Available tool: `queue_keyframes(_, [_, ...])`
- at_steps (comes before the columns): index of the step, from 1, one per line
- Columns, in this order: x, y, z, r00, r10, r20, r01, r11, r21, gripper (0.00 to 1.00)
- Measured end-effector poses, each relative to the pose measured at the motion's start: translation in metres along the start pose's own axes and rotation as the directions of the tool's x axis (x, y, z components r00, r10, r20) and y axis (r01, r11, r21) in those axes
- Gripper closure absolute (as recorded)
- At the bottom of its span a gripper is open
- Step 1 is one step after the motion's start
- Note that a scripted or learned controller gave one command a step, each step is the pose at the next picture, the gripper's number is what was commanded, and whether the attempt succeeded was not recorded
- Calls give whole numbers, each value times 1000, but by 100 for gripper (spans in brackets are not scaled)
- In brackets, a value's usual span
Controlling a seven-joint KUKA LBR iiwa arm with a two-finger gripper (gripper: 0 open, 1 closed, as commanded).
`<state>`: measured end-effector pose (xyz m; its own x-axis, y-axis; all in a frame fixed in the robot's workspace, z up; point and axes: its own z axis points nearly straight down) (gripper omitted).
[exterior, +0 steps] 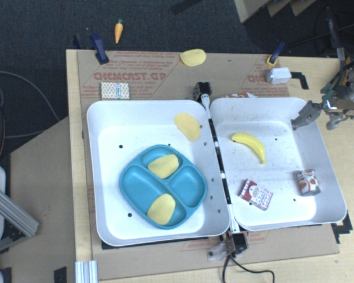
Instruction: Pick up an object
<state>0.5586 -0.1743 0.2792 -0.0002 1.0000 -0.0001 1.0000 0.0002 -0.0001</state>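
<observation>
Left bin [100,175]: blue divided plate [138,187], two yellow pieces in its compartments, far one [163,165] and near one [161,208]. A third yellow piece [187,126] lies loose at the far right of this bin.

Right bin [324,175]: banana [251,145], far of centre, lying flat and apart from all else. Likely light, stiff, smooth-skinned and apt to slip; best taken across its middle, at right angles to the curve. Red-and-white packet [256,194], near left; probably light and flat, hard to pinch from above. Small red-and-white carton [308,182], near right; boxy, looks easy to take by its flat sides.

Pincer [307,115]: at the far right rim of the right bin, above the wall, holding nothing that can be seen; open or closed cannot be told.

Worktop [53,158]: carries both bins.
</observation>
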Motion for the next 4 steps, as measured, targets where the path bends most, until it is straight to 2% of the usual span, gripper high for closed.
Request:
queue_keyframes(1, [32,25,118,1000,-1,-1,1,1000,2,0])
queue_keyframes(2, [67,24,195,1000,-1,0,1,1000,0,0])
queue_keyframes(3, [67,24,185,1000,1,0,-1,1000,-2,100])
queue_keyframes(4, [157,29,94,1000,-2,-1,2,1000,-2,100])
